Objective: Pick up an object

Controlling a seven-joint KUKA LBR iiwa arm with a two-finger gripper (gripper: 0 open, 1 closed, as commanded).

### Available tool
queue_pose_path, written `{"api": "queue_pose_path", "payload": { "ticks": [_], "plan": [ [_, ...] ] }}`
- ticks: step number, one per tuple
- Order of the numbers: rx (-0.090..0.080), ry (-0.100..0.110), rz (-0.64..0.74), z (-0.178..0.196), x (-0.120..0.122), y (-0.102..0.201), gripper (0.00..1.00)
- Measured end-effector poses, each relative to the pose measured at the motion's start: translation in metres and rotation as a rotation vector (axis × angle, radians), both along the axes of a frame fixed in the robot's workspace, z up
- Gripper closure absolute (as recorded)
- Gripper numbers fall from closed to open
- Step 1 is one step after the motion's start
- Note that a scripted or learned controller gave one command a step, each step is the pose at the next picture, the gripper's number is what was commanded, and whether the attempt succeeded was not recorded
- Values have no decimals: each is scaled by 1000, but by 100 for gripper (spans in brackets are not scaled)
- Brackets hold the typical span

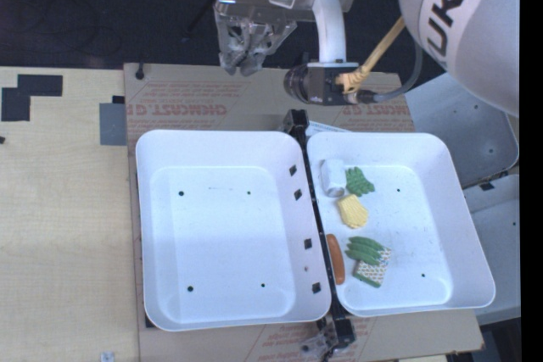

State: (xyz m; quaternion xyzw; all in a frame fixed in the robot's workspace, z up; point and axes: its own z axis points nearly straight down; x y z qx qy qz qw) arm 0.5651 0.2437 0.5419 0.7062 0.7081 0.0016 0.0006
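Observation:
My gripper (pixel 245 62) hangs high above the back edge of the left bin (pixel 161 150), its fingers close together with nothing between them. In the right bin (pixel 458 208), near its left wall, lie several small objects: a white cylinder (pixel 332 175), a green leafy piece (pixel 359 181), a yellow corn-like piece (pixel 353 212), a green bean pod (pixel 366 247) over a pale checkered piece (pixel 370 271), and an orange carrot-like stick (pixel 337 258).
Both bins rest on a brown cardboard sheet (pixel 204 102). Black clips (pixel 297 123) join the bins along their shared wall. The grey arm body (pixel 475 4) looms at the upper right, with a cable (pixel 377 55) trailing below it.

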Motion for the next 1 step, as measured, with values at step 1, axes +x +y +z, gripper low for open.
{"api": "queue_pose_path", "payload": {
  "ticks": [1],
  "plan": [
    [-5, 12, 8, 5, -1, 3, 100]
  ]
}}
